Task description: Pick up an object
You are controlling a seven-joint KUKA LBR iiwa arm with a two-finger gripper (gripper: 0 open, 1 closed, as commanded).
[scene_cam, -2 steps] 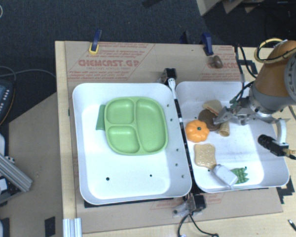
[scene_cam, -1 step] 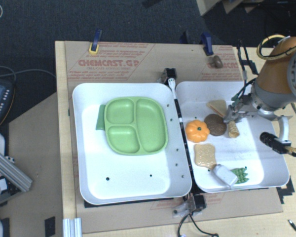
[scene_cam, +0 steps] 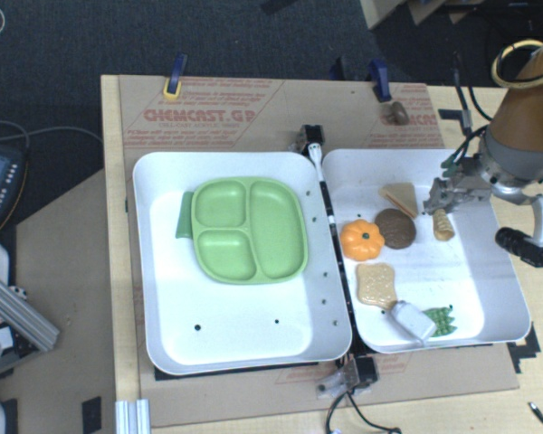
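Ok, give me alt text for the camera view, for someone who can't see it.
The grey arm's gripper hovers over the right bin, just above a small cork-like cylinder, near a brown round piece, an orange pumpkin and a toast slice. The left bin holds a green divided plate.

The arm point(scene_cam: 525, 125) is a rounded orange-brown shell above a grey wrist collar, with a yellow cable looped at its top, dark cables down its left side, and a small grey metal gripper point(scene_cam: 449, 194) below the wrist.
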